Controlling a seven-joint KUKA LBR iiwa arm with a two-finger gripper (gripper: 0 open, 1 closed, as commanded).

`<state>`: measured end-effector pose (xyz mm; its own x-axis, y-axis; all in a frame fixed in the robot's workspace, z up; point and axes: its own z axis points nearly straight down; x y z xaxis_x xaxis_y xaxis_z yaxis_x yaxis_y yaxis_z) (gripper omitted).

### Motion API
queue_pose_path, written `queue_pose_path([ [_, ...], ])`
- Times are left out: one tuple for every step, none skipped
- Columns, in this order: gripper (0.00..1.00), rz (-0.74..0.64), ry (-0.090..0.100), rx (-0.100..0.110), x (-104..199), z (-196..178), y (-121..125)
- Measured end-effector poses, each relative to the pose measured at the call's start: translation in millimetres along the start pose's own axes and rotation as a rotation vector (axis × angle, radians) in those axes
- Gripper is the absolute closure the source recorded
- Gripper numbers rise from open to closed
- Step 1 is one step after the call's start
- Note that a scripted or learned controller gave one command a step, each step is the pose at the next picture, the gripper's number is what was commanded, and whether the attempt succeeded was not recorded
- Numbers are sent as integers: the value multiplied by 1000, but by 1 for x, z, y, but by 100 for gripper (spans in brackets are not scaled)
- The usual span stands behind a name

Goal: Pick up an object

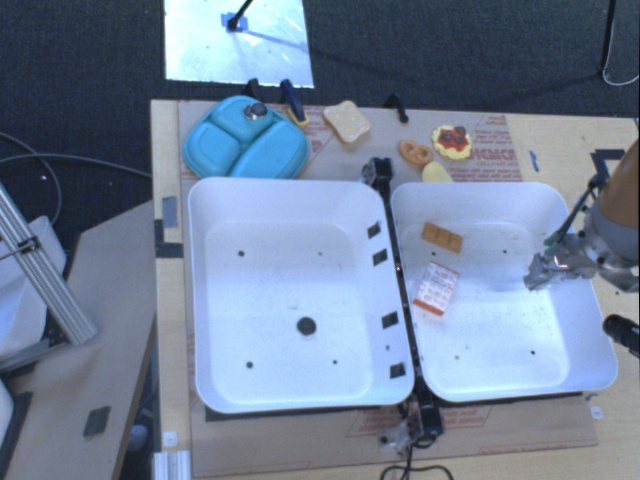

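No text can be read; print on the small white-and-red packet (pixel 436 290) is too blurred.

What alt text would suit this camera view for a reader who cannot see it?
A grey arm's tool hangs over the right white bin, near its right side, apart from a brown block and a small red-and-white packet lying in it. The left white bin holds a small dark disc; a blue tray and toy food sit behind.
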<state>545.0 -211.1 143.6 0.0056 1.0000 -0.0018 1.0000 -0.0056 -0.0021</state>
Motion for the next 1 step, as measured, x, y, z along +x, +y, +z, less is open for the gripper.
queue_pose_path([
  [100, -4, 4, 2, 4, 26, -49],
])
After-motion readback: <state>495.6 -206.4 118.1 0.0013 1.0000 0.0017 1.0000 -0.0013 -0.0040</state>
